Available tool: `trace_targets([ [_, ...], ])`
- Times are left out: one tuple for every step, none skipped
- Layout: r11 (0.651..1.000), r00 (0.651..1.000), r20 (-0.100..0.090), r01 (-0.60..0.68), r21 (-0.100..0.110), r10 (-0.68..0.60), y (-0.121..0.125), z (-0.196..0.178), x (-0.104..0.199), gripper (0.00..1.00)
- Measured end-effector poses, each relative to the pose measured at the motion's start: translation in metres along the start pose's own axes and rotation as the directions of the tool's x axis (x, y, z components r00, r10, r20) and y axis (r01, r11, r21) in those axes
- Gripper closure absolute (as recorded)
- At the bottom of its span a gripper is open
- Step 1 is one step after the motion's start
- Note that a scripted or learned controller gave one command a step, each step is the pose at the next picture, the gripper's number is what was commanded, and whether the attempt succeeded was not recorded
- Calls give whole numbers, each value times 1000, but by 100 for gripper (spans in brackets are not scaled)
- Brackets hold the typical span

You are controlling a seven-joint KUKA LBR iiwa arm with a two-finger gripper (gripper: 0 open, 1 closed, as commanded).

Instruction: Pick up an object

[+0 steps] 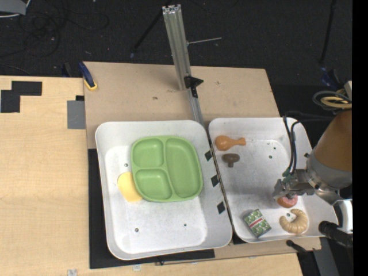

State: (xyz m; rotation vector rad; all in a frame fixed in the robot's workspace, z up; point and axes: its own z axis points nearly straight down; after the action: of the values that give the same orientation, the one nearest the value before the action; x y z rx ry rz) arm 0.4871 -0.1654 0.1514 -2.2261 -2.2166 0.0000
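In the right bin (pixel 259 132), my gripper (pixel 289 192) is lowered at the right side, directly over a small pink-red object (pixel 287 201) that peeks out beneath it. A tan croissant-shaped toy (pixel 294 221) lies just in front of it. A green patterned box (pixel 256 222) sits near the bin's front edge. An orange drumstick-shaped toy (pixel 229 142) and a small brown piece (pixel 230 160) lie at the bin's back left.
The left bin (pixel 161 234) holds a green divided plate (pixel 166 168) with a yellow object (pixel 129 187) tucked at its left edge. A metal post (pixel 178 45) rises behind the bins. The arm's orange band (pixel 339 142) hangs over the right bin's right rim.
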Motion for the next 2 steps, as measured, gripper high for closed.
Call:
trace_targets([
  [1000, 1000, 1, 1, -3, -1, -1, -45, -7, 100],
  [1000, 1000, 1, 5, -2, -5, 0, -86, -8, 100],
])
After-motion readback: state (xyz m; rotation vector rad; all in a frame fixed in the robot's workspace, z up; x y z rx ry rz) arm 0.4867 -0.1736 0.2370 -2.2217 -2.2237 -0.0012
